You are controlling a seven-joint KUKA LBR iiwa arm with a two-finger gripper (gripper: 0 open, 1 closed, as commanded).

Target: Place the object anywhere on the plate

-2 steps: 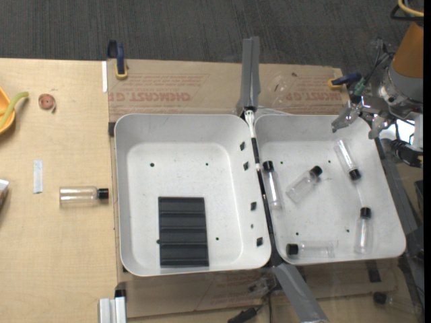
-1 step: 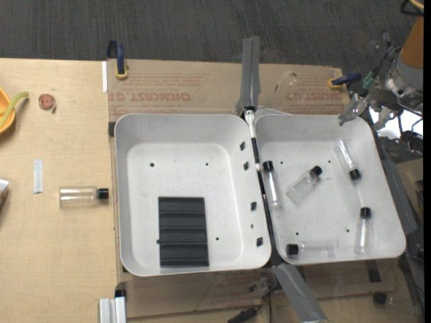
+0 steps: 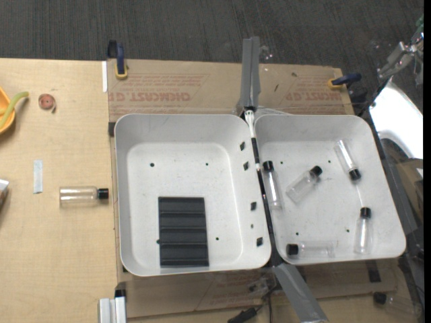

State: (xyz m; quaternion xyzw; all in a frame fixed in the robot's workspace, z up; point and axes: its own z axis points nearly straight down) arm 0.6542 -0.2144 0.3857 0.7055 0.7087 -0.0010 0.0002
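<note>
Wooden bench (image 3: 54, 247): left bin (image 3: 135, 133) holds a black ribbed plate (image 3: 182, 231); right bin (image 3: 377, 180) holds five clear vials (image 3: 304, 182). My pincer's state: cannot tell.

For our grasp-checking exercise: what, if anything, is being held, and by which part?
Nothing is seen held: the vials lie loose in the right bin, none on the black plate.

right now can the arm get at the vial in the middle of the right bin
Probably yes: the vial lies on its side on open bin floor, apart from the other vials, nothing above it, and the arm comes in from that side.
</note>
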